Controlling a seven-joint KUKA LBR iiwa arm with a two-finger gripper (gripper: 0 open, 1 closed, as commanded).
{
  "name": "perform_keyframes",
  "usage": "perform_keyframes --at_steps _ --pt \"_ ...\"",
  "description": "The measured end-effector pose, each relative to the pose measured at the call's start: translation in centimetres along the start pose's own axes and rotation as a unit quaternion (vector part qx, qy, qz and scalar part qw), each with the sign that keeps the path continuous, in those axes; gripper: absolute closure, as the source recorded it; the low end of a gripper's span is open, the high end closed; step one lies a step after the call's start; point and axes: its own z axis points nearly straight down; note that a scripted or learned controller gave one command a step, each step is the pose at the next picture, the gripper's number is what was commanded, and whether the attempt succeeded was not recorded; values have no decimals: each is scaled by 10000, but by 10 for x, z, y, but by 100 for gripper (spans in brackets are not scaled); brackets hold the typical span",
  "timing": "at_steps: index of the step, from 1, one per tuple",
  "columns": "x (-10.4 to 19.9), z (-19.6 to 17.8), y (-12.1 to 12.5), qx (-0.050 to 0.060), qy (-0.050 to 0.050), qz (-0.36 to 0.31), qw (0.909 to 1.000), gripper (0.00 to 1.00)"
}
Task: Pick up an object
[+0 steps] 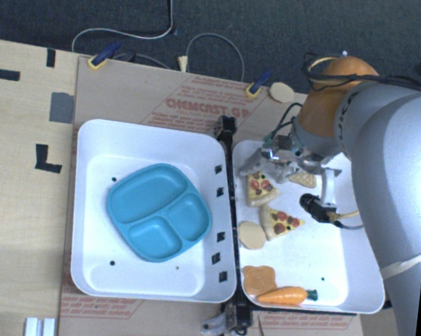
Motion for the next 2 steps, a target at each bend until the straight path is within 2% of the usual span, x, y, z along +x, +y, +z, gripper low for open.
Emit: perform_keyframes --at_steps 1,2 --pt "0 -10 0 -11 -9 -6 10000 100" --pt "45 -104 -42 -12 11 -11 10000 100"
